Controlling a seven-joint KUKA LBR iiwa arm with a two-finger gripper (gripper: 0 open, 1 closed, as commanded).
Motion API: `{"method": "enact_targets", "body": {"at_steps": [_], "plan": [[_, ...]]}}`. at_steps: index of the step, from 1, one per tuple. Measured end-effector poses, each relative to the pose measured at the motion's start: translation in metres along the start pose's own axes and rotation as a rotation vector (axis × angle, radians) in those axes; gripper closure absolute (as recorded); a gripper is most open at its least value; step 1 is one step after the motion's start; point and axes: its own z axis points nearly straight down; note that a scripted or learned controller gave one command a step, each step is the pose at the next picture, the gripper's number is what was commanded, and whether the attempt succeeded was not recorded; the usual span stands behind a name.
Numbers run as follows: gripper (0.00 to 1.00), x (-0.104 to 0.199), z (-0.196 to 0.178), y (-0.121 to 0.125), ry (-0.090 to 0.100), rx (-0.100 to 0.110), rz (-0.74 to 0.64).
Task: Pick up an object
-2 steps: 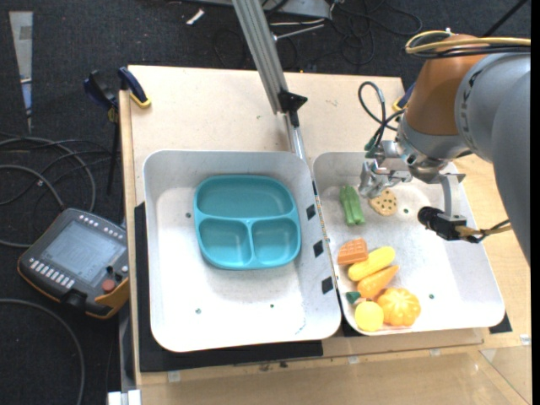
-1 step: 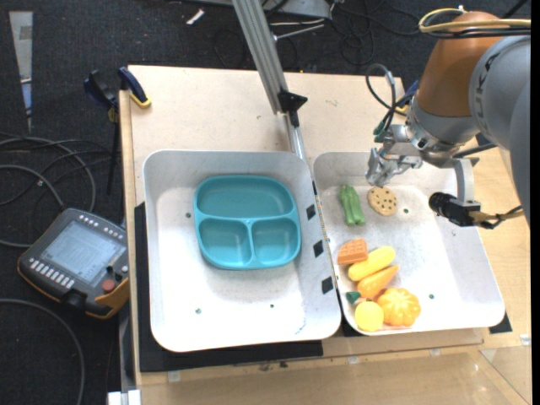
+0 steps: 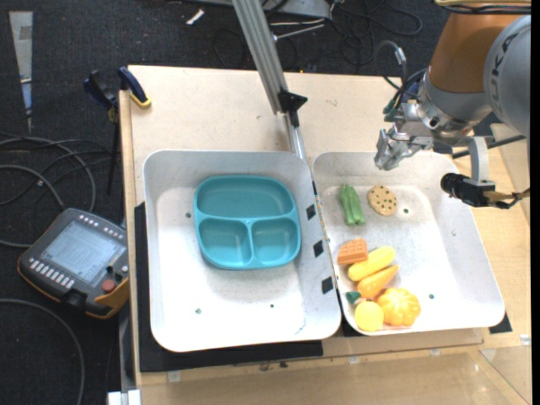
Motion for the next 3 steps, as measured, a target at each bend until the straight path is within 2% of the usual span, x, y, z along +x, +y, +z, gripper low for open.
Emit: {"method": "enact_targets", "body": {"at_steps": [2, 3], "plan": [[1.00, 0.105, -0.016, -0.030, 0.004, 0.008, -0.005], [1.00, 0.148, -0.015, -0.048, 0.003, 0.009, -0.004]]}}
